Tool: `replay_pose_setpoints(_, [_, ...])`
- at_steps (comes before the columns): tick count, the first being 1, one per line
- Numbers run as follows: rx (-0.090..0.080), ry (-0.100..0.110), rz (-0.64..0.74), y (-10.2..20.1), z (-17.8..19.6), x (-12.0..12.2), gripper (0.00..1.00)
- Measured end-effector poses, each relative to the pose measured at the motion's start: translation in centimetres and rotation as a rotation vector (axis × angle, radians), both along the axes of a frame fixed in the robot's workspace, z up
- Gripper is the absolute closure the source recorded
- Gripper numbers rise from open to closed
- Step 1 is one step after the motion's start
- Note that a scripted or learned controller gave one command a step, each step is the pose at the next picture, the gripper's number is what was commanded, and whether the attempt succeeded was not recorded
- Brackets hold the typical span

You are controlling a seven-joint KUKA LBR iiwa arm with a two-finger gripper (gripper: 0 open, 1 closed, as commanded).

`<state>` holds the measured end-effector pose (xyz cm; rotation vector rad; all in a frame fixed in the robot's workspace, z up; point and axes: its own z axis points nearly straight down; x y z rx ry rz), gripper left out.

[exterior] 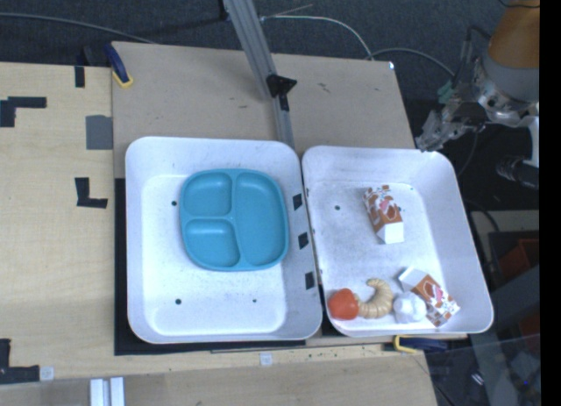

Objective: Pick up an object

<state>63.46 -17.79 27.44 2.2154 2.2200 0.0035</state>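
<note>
Beyond the right bin's (465, 220) corner, claw (436, 132), clear of objects

A robot arm with a broad orange band (517, 34) above a pale grey wrist collar (508, 97), dark cables looping beside it, ending in a dark metal gripper (436, 132)

A robot lab: a plywood bench (53, 220) with tape marks at the frame's left, two white bins (149, 308), cables (351, 32) along the top.
</note>
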Motion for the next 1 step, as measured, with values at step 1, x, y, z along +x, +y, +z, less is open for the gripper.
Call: replay_pose_setpoints(1, [0.003, 0.006, 0.004, 5.71, -1.15, 1.23, 1.0])
